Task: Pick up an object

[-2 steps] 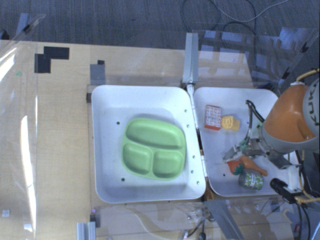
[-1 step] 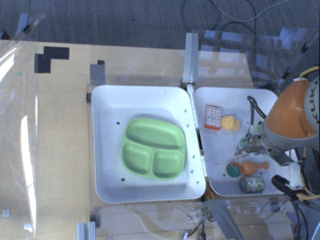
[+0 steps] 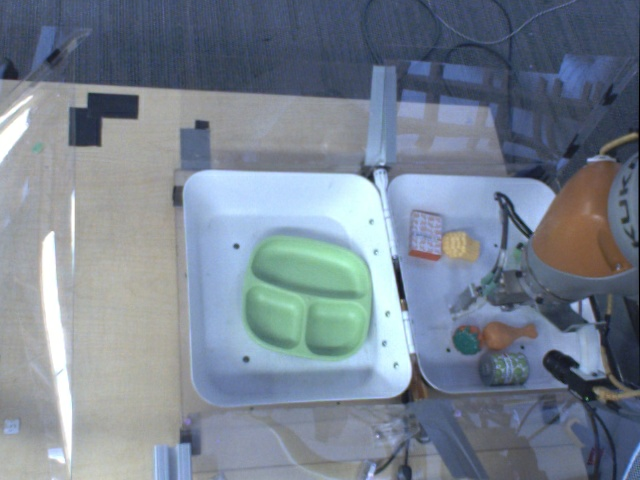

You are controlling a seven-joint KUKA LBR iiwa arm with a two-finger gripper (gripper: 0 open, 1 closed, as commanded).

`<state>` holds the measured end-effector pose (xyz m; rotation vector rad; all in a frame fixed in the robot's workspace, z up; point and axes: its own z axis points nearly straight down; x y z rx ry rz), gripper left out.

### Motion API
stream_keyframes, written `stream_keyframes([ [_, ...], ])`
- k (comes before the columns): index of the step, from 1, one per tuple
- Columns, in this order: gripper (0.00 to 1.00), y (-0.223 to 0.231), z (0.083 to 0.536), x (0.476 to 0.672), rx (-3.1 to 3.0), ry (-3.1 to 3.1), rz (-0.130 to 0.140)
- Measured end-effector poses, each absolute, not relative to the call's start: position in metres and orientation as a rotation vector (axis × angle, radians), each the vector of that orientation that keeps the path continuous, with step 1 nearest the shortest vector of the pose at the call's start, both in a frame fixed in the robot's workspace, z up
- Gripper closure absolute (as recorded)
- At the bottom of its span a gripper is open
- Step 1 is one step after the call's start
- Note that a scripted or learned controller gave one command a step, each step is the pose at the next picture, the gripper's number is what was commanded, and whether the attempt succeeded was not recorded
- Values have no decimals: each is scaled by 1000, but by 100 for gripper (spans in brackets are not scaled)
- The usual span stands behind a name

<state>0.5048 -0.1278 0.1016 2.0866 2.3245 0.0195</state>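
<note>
Two shallow white bins sit side by side on the wooden tabletop [image 3: 110,268]. The left bin [image 3: 215,368] holds a green divided tray [image 3: 307,295] with three compartments, one long one on its far side and two smaller ones on its near side; it lies slightly turned, near the bin's middle.

The right bin [image 3: 432,363] holds several small things. At its far left lies a small flat packet with a red and white grid pattern [image 3: 425,234], and just to the right of it, nearly touching, a small yellow lumpy object [image 3: 460,245]. Nearer the front edge lie a small dark green round object [image 3: 466,341] and, touching its right side, an orange object with a narrow neck [image 3: 507,334]. Just nearer than these lies a greenish can on its side [image 3: 503,369].

The arm [image 3: 585,228] enters from the right, its orange band above the right bin's right half. The gripper [image 3: 478,299] hangs over the middle of that bin, between the yellow object and the orange one, with its thin metal fingers slightly spread. Nothing sits between the fingers; it holds no object.
</note>
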Motion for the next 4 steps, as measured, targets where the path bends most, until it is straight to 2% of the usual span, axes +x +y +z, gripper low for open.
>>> stream_keyframes([
  [1,0,-100,94,567,1995,2420,6],
  [2,0,-112,87,657,1932,2465,8],
  [3,0,-164,88,610,1938,2459,8],
  [4,0,-204,144,644,1897,2487,8],
])
